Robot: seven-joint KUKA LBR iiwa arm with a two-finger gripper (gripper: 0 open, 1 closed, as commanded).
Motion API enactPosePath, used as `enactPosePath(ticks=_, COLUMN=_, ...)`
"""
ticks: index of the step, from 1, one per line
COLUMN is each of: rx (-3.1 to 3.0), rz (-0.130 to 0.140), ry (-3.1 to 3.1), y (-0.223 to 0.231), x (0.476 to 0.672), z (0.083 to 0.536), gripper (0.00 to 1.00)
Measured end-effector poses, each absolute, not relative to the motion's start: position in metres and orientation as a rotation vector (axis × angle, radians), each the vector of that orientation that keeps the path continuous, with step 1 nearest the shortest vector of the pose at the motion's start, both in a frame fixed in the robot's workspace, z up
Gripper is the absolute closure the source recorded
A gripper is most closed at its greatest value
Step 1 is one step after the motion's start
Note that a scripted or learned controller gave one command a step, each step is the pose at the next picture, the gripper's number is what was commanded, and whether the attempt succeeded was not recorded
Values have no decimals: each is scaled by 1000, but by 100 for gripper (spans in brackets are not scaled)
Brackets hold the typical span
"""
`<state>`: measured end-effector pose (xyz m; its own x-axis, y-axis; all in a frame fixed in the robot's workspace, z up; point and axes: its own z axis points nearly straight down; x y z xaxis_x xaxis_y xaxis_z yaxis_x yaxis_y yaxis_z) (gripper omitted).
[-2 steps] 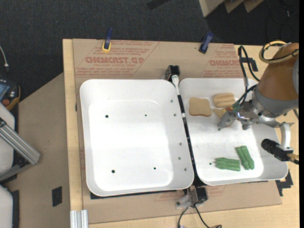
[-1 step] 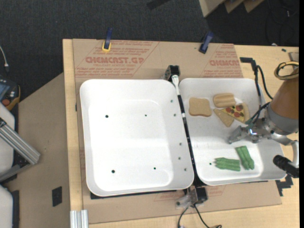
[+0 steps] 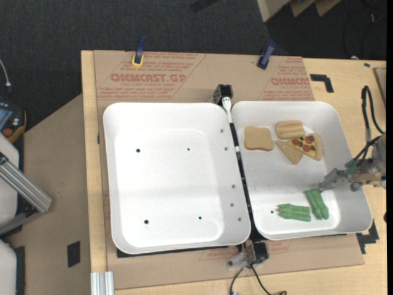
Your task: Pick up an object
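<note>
We see the gripper (image 3: 328, 183) at the right bin's (image 3: 264, 112) right edge, whether its jaws are spread we cannot tell. The green bean pods (image 3: 317, 203) near the front right corner look light, firm; we'd pinch mid-length.

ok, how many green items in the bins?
2, both in the right bin near its front edge: one green piece lying crosswise, another green piece just right of it, by the gripper.

bins (image 3: 116, 165): 2 | bread slice (image 3: 258, 139): 1 | bun (image 3: 289, 129): 1 | pizza slice (image 3: 301, 147): 1 | green beans (image 3: 305, 206): 2
</note>
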<state>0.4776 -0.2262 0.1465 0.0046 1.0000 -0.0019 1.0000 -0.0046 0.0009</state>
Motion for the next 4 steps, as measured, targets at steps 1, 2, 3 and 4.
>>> enactPosePath(ticks=1, rx=2213, rz=5, ry=2215, y=-225, x=481, z=226, gripper=0)
enactPosePath(ticks=2, rx=2221, rz=1, ry=2220, y=-224, x=480, z=221, gripper=0)
enactPosePath(ticks=3, rx=2215, rz=3, ry=2217, y=-224, x=480, z=265, gripper=0)
enactPosePath(ticks=4, rx=2202, rz=15, ry=2217, y=-181, x=481, z=404, gripper=0)
